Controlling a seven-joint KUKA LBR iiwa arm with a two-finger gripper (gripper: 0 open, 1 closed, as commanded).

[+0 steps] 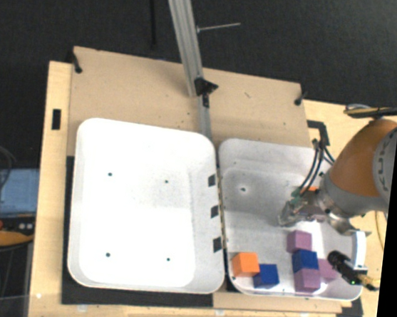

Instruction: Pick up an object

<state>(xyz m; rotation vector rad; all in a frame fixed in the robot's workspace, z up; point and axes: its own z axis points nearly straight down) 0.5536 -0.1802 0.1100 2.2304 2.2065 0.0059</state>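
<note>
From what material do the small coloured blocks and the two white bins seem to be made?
Orange block and blue block: probably foam or painted wood, matte, no glints. White bins: likely moulded plastic, smooth with rounded corners and a dull sheen. I cannot tell for certain.

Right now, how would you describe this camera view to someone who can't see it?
A grey and orange robot arm reaches from the right over the right bin, its gripper just above a cluster of blocks: orange, blue, purple. The left bin sits beside it.
</note>
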